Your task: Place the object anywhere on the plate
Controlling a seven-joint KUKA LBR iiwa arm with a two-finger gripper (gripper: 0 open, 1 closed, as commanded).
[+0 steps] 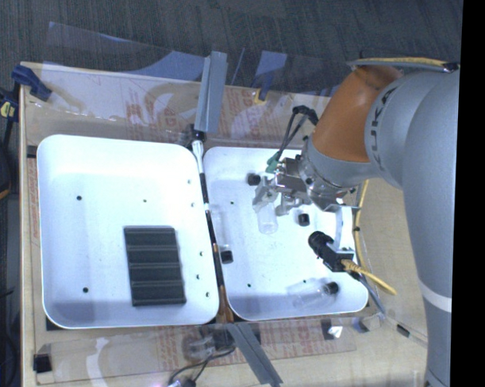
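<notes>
Looking down from the fixed camera, you see the gripper (268, 199) over the upper middle of the right bin (239, 300). Fingers look translucent and blurred; you cannot tell their spread or whether they pinch anything. A clear, cup-like piece (266, 221) sits just below them; contact is unclear. A second clear object (312, 291) lies near the bin's lower right corner. Dark ribbed plate (154, 265) rests in the left bin (69, 159), well apart from the gripper.
</notes>
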